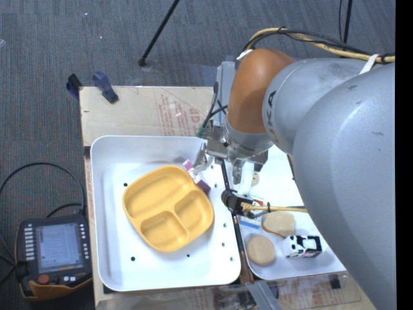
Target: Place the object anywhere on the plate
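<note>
A yellow three-compartment plate (168, 207) lies in the left white bin (110, 237), with nothing on it. A small pink and purple object (197, 176) sits against the plate's far right rim, partly hidden by the arm. My gripper (244, 176) hangs below the orange wrist band over the divide between the two bins, just right of that object. I see nothing held in it.
The right bin (290, 270) holds two tan round pieces (278, 223) (261, 250), a black-and-white toy (303, 246) and a black-headed tool with a yellow handle (258, 207). The arm covers most of that bin. A teach pendant (55, 247) lies on the floor at left.
</note>
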`<state>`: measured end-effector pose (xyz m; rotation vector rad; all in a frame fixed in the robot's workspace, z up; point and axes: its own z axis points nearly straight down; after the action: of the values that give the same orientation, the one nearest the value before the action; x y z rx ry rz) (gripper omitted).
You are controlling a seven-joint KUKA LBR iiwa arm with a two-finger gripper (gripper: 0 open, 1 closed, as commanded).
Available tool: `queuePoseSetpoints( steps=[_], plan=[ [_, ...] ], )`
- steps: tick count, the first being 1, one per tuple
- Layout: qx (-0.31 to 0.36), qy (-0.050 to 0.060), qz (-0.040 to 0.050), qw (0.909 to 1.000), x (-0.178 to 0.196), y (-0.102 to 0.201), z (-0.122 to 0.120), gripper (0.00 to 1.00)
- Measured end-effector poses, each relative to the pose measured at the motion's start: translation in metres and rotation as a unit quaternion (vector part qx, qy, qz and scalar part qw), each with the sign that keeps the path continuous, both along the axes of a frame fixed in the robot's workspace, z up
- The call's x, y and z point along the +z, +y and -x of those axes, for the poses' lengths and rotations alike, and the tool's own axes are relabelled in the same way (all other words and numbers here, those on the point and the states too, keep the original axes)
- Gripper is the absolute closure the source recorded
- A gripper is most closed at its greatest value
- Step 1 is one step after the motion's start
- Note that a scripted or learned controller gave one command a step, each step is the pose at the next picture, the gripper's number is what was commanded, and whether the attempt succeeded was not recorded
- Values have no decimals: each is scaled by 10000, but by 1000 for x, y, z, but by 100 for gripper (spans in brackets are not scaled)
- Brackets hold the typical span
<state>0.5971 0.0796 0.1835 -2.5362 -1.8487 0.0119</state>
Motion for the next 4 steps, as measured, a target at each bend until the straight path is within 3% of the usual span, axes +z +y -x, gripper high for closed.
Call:
queuePoseSetpoints(
  steps=[1, 2, 3, 4],
  plan=[
    [-2038, 2, 17, 9790, 0, -7, 7, 0],
    [-3384, 7, 32, 9410, 46, 7, 72, 0],
    [-4930, -1, 36, 8700, 0, 7, 85, 0],
    [-5062, -13, 34, 8624, 0, 22, 6, 0]
  ],
)
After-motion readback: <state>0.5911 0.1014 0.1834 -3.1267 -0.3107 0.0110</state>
